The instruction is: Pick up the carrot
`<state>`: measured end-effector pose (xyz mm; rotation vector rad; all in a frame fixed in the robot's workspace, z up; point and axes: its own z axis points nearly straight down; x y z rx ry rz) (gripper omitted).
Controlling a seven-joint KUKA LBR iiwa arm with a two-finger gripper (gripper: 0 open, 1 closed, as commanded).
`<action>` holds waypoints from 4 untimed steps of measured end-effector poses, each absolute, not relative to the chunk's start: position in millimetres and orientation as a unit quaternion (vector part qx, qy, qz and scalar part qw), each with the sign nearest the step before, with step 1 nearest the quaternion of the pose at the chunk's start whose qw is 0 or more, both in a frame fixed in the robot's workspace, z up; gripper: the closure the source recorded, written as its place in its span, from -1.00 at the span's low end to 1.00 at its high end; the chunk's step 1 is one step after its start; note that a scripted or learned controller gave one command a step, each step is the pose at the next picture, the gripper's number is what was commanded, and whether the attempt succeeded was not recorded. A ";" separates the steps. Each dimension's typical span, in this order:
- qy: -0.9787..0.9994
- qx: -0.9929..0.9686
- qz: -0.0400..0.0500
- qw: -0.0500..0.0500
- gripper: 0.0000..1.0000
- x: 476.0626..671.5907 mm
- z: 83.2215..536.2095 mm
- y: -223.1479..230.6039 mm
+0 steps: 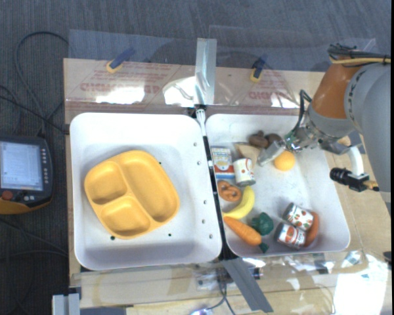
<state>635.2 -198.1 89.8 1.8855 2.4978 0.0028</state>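
The carrot (242, 230) lies near the front left corner of the right bin (328, 195), its tip pointing to the bin's left wall. A green vegetable (262, 224) touches its right end. My gripper (276, 151) hangs low over the back of the same bin, next to a small orange fruit (284, 162). It is well behind the carrot and a little to the right. Nothing of the carrot is near it.
Between gripper and carrot lie a banana (241, 204), a pretzel (228, 191), a small can (244, 171) and a box (221, 161). Two cans (298, 226) sit front right, brown items (265, 138) at the back. The left bin (92, 143) holds a yellow divided plate (131, 192).
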 end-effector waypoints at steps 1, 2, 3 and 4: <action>0.799 0.602 0.000 0.010 1.00 637.1 102.6 -198.5; 0.799 0.601 0.000 0.009 -1.00 636.7 101.5 -198.2; 0.750 0.662 0.008 0.003 -1.00 627.8 92.1 -211.9; 0.748 0.664 0.004 0.008 1.00 626.2 102.6 -219.3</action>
